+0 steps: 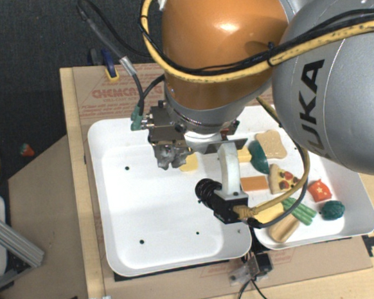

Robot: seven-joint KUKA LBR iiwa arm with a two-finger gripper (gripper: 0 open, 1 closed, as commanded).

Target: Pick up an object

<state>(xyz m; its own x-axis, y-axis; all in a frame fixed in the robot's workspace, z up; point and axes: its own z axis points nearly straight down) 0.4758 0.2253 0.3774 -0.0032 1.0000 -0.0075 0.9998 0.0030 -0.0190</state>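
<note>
Table: brown board under two shallow white bins, set side by side; dark floor around it, metal framing at the near-left corner.
Near edge: small cable connector just below the seam where the bins meet.
Left bin: near half bare; a small pale yellow piece lies at its far-right part.
Right bin: toy food crowded together, probably the stock to pick from — tan stick, green bean-like piece, dark green lump, red piece, pizza slice, orange block, teal piece, toast slice.
Gripper: low over the left bin's far part, just beside the yellow piece; judged the target.
Fingers: cannot tell whether open or closed; nothing seen between them.
Arm: grey, orange dome, overhanging the right bin and hiding its far side.
Far: printed cardboard behind the bins.
</note>
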